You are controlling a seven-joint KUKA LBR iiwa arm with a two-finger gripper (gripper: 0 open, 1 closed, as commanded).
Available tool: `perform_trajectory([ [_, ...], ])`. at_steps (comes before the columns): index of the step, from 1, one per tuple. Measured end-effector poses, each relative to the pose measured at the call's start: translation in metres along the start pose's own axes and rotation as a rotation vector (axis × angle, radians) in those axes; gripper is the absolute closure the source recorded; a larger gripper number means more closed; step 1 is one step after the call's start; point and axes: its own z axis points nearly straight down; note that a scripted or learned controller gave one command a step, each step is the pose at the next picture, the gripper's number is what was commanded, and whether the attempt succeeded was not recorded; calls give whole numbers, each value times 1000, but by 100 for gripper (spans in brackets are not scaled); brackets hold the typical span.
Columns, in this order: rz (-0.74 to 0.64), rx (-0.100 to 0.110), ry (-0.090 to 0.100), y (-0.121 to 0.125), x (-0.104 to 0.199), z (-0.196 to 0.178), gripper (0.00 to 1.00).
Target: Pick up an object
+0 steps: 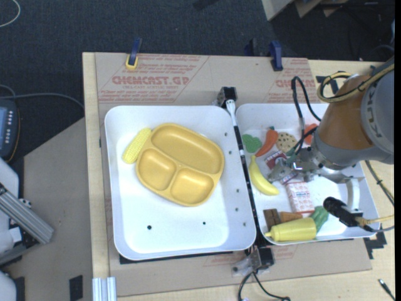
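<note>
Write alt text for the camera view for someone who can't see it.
The arm's tool hovers low among toy foods in the right bin, near a banana. The left bin holds a yellow divided tray and a corn cob.

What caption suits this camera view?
Arm's pincer lowered among toy foods near a banana; yellow tray sits in the other bin.

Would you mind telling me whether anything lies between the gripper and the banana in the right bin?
Nothing visible does. The gripper sits low in the right bin, just right of the banana, with bare bin floor between them; the carrot lies further up.
</note>
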Motion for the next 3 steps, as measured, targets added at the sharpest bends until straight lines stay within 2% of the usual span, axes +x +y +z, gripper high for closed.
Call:
perform_trajectory([
  [1,0,-5,-1,0,0,0,0],
  [2,2,-8,-2,0,0,-11,100],
  [3,1,-15,-5,4,-10,-68,100],
])
